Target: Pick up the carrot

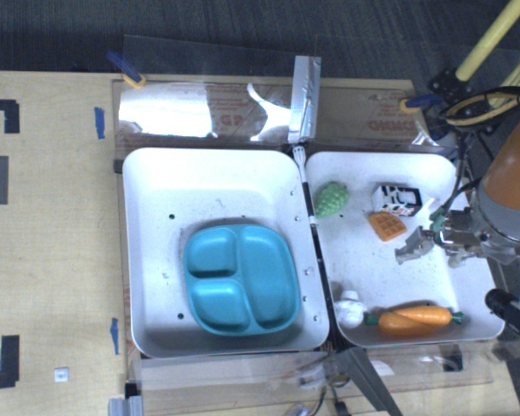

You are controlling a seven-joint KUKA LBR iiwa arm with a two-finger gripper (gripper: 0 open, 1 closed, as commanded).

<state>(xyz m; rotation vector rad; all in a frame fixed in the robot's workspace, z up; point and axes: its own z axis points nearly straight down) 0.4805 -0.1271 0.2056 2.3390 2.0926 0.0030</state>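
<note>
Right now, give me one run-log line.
gripper: over right bin, nothing held | carrot: lying at bin's near edge, not yet picked

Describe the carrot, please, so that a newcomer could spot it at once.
Look in the right-hand white bin, along its near edge. The carrot lies there on its side, long and orange, with a small white object just to its left. It is the bin's longest item, unlike the round green toy and the small orange waffle piece.

Orange carrot [413,318], green tip rt, lying flat along rt bin's near wall.
</note>
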